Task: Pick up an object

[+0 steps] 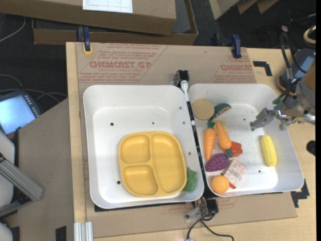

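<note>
While the gripper (271, 117) is seen at the right of the frame, spread open and holding nothing, the yellow corn (269, 150) is found just below it in the right bin (253, 189).

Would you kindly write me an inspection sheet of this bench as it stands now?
Surface: bench board bears a left bin and a right bin, side by side.
Job's things: right bin holds corn cob, two carrots, grapes, orange, round biscuit, a wrapped packet.
Clutter: yellow divided plate in the left bin, green leafy piece at its right edge.
Grippers: claw over the right bin, above the corn, holding nothing visible.
Cables: black cable at the front edge.
Surroundings: cardboard box behind; screen at left.
</note>
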Robot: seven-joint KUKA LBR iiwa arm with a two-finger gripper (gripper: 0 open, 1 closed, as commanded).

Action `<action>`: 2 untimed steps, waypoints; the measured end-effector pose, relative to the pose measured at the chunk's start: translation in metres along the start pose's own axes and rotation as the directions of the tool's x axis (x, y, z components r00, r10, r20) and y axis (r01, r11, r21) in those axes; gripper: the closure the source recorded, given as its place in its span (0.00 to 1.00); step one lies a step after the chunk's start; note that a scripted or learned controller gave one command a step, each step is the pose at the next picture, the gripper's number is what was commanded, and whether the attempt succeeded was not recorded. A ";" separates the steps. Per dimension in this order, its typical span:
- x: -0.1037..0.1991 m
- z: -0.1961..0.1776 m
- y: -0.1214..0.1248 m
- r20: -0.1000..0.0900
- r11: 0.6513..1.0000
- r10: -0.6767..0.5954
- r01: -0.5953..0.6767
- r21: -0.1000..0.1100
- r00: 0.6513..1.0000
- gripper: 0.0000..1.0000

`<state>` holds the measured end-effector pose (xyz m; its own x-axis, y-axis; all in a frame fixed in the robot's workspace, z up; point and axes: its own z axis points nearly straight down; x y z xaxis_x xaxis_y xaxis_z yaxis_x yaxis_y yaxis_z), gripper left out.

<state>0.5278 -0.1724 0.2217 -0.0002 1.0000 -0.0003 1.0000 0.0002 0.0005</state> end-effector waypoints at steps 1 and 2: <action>0.058 0.118 -0.018 0.006 1.000 -0.002 0.002 -0.007 1.000 0.00; 0.076 0.137 0.038 0.004 1.000 -0.002 0.002 -0.005 1.000 0.00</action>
<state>0.5654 -0.0968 0.0846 -0.0027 1.0000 -0.0038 1.0000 0.0027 0.0057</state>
